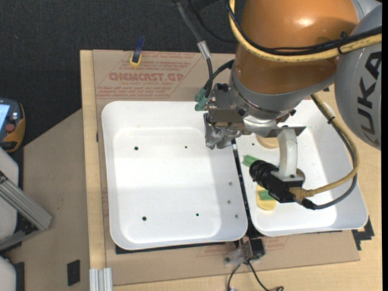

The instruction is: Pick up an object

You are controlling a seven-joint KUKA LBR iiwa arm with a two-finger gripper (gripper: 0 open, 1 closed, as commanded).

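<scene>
My gripper hangs low over the inner edge of the two bins, at the far corner where the left bin meets the right bin. The grey wrist and orange band above hide most of it. In the right bin lie a small green piece, a yellow piece near the front, and a pale tan round object partly under the arm. None of them can be seen between the fingers.
A black cylindrical fitting with a cable hangs off the arm over the right bin. The bins rest on a cardboard sheet with a blue and yellow clip at its far edge.
</scene>
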